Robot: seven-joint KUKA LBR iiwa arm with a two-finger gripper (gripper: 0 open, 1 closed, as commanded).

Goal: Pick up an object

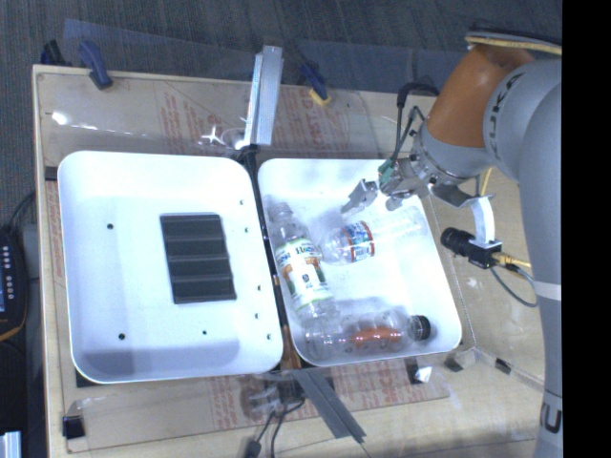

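Observation:
Several clear plastic bottles lie in the right bin [441, 284]. One with a red and blue label [355, 242] rests near the middle. A taller one with a green and white label [300, 267] lies along the left wall, and another with a dark cap [368, 330] lies along the front wall. My gripper [378, 199] hovers over the back of this bin, just above and behind the red-labelled bottle. It is open, with nothing between its fingers. A black ribbed block [198, 258] lies in the left bin [95, 198].
A metal bar [262, 95] stands upright behind the seam between the bins. Blue clamps [94, 63] hold the bench's back edge. A black cable fitting [472, 247] hangs off the arm beside the right bin's right wall.

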